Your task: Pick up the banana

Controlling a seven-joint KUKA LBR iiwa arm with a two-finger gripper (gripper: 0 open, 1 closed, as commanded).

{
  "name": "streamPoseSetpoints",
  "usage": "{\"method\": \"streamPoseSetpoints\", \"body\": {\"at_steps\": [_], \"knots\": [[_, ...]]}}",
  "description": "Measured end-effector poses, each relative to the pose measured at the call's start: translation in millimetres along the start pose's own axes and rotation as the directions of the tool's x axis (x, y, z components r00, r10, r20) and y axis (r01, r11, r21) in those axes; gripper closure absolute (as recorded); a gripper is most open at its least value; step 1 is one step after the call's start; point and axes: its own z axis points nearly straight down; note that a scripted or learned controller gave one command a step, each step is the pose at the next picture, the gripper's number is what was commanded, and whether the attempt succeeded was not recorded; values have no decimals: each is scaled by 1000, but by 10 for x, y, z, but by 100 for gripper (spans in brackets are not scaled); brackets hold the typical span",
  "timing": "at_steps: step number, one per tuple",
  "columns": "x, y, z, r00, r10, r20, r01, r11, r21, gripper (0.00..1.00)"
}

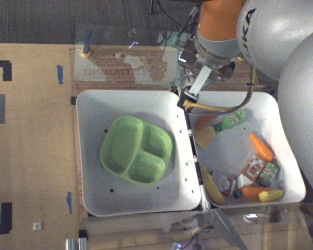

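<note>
Closest to me in the right bin, the banana lies at about 7 o'clock. It runs along the wall on the side next to the other bin. A small red-and-white packet sits just beside it at its 3 o'clock. Down at 5 o'clock an orange carrot touches a yellow piece, with two little boxes right behind them. A second carrot lies tilted around 3 o'clock. Further back there's a tan round thing at 10 o'clock and a green bottle near 12. The left bin has a green divided plate pretty much dead centre. The gripper hangs over the far rim of the right bin at about 11 o'clock, well apart from the banana. Honestly can't tell from this angle whether it's open or closed.
</note>
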Motion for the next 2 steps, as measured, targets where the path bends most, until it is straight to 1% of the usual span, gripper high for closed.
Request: {"method": "streamPoseSetpoints", "body": {"at_steps": [1,2], "knots": [[423,91,-168,886,463,-2,-463,886,-2,100],[760,-352,-399,802,597,-4,-597,802,-2,100]]}}
